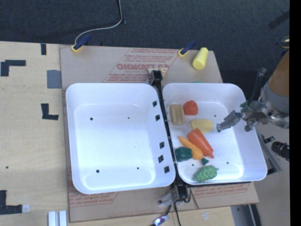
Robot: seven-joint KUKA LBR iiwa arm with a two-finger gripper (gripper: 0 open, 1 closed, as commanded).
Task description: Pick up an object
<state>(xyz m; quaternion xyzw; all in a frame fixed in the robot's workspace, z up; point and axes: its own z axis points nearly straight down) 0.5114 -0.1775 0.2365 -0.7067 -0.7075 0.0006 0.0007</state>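
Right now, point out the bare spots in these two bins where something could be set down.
The left bin offers its whole floor. In the right bin, bare floor lies along the right wall, between the claw and the front rim. The left half is crowded: beige block, tomato, yellow piece, carrots, green grapes.

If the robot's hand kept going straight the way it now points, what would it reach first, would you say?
Probably the pale yellow plastic food piece, which lies just beyond the hand toward the view's left, in the right white bin. Its height above the bin is unclear, so it might pass over.
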